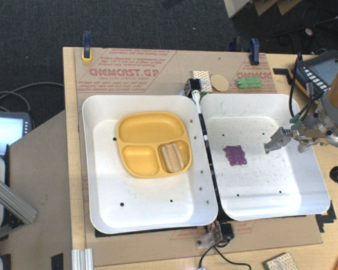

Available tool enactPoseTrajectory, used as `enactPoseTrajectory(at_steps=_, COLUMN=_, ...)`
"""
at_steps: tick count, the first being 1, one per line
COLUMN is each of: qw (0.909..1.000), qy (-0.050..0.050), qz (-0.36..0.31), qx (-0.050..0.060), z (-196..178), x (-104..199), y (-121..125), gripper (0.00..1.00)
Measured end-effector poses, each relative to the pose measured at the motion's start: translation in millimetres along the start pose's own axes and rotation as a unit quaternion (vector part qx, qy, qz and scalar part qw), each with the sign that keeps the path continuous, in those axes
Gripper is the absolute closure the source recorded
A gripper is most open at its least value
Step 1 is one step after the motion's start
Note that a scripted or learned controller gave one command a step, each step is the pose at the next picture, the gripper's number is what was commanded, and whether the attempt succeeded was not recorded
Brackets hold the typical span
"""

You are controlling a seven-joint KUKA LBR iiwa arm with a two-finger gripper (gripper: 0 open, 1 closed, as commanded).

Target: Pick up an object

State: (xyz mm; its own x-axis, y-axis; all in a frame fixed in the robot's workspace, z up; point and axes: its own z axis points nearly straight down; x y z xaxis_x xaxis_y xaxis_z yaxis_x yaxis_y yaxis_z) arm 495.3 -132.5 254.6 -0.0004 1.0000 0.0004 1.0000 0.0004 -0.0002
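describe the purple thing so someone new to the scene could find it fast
Look at the right white bin, beside the one holding the yellow divided plate. On its floor, left of centre, lies a small flat purple piece. It is the bin's one loose object, lying left of the gripper.

Arm [333, 103] cut off at right edge; gripper [276, 142] blurred, finger state unclear.
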Motion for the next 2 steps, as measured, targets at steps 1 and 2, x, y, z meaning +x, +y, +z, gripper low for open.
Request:
enactPoseTrajectory(at_steps=1, qw=1.0000, qy=0.001, qz=-0.001, qx=0.003, z=66, x=19, y=19, gripper=0.00)
enactPoseTrajectory(at_steps=2, qw=1.0000, qy=0.000, qz=-0.001, qx=0.000, z=175, x=31, y=54, gripper=0.00)
